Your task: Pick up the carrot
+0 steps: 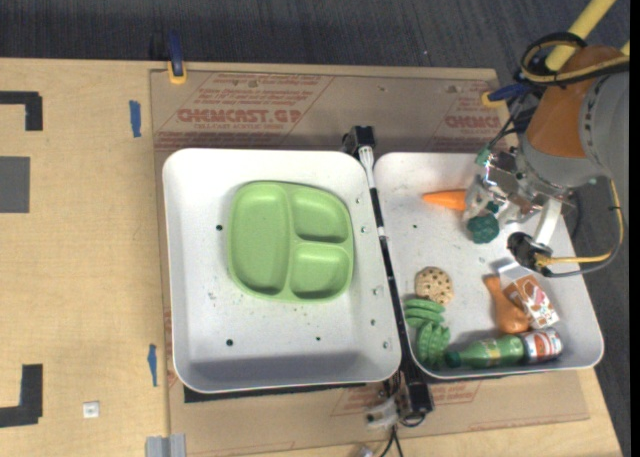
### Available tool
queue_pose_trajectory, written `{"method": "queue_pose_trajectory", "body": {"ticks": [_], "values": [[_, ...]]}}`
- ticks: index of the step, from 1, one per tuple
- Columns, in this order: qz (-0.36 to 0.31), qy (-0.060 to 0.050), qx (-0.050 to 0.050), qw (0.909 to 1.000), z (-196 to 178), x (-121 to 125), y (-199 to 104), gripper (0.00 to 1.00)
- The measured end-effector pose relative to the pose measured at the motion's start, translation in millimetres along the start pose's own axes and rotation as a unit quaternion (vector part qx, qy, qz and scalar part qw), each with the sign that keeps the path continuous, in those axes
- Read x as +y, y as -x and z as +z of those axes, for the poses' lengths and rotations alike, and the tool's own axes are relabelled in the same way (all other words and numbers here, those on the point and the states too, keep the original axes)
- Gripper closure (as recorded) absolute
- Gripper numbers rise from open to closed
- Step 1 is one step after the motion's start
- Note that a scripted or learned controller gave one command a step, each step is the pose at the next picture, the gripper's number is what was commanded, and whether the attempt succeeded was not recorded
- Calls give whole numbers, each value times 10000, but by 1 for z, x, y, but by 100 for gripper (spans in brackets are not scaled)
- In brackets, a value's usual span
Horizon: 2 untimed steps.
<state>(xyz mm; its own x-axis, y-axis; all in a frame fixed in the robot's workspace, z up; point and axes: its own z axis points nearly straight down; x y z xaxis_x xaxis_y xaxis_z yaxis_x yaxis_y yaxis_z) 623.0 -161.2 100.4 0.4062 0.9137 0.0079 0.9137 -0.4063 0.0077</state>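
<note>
So my two-finger metal gripper [492, 207] sits in the right white bin [590, 330], near its far edge. The small orange carrot [445, 200] lies just left of it, lengthwise left-right, tip pointing left. Can't tell if I'm gripping it.

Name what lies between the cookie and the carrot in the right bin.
Nothing: in the camera view, bare white bin floor separates the cookie from the carrot.

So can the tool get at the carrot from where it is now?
Probably yes. The carrot lies bare on the right bin floor with nothing on it, and the tool hangs right beside its thick end. A small teal object crowds that end.
</note>
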Motion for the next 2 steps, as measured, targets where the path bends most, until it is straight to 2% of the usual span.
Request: {"method": "queue_pose_trajectory", "body": {"ticks": [1, 2], "values": [[1, -1, 0, 10000, 0, 0, 0, 0], [685, -96, -77, 9976, 12, 9, -18, 0]]}}
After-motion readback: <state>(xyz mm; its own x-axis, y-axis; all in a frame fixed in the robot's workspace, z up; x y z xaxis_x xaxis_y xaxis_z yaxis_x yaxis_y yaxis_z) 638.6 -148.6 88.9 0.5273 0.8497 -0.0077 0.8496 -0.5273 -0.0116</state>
